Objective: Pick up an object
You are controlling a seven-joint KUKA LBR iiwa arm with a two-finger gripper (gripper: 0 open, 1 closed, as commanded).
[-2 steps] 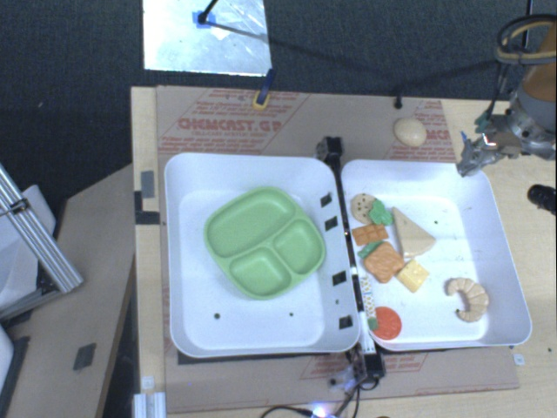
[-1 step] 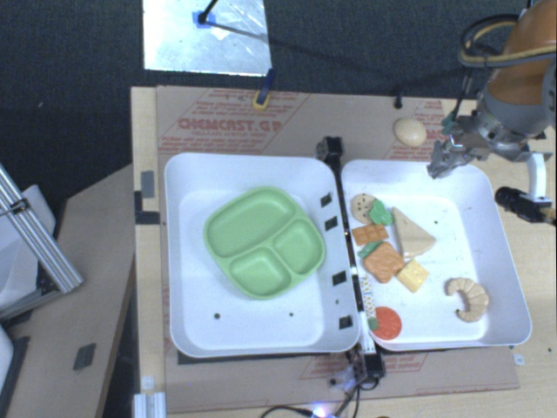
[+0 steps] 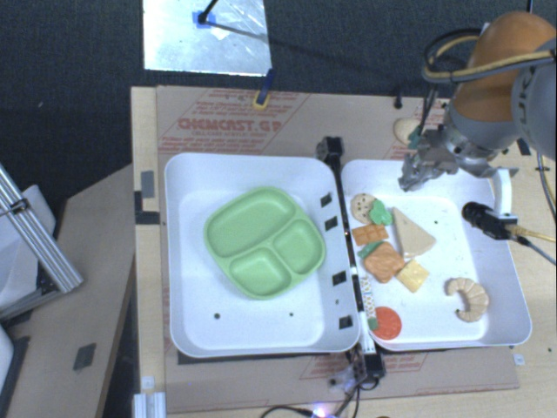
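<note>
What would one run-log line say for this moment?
gripper: above right bin's far edge, nothing seen held | toy food: lying in right bin | green tray: in left bin

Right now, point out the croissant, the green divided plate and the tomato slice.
croissant (image 3: 468,298): camera view, middle of its curved body.
green divided plate (image 3: 252,223): camera view, floor of its large compartment.
tomato slice (image 3: 387,323): camera view, centre of its red face.

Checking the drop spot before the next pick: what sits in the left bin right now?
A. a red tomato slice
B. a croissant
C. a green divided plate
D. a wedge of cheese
C: the green divided plate lies in the left bin, while the food pieces are all in the right bin.
</note>
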